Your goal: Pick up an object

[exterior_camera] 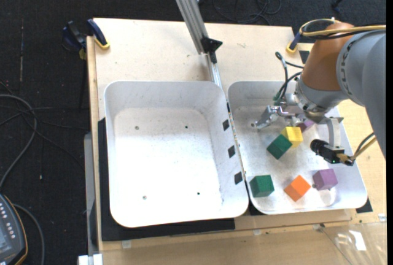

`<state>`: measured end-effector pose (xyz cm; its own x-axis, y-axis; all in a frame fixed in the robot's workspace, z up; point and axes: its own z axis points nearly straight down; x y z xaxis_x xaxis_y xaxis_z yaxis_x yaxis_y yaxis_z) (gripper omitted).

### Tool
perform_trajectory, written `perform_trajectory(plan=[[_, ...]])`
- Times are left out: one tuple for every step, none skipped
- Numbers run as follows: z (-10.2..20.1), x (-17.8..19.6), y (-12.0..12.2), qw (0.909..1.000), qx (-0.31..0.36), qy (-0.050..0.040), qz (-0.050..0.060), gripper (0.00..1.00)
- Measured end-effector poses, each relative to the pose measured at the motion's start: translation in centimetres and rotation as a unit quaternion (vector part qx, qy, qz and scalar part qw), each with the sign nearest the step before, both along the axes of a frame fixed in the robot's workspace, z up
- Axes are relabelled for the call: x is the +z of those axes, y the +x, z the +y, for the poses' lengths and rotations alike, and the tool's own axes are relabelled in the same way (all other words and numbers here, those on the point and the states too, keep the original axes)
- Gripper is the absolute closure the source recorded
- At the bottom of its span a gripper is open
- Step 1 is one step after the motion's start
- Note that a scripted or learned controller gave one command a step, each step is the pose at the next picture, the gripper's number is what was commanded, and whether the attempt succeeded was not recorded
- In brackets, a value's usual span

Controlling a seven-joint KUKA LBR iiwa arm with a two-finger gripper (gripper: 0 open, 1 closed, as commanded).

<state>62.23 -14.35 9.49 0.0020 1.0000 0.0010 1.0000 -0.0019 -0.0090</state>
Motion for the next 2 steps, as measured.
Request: perform_trajectory(plan=[[0.89,0.06,-6.21,1.0,0.0,-0.0004,-0.003,0.0],[0.89,1.06,-5.94,1.0,0.0,-0.0005,-0.006,1.0]])
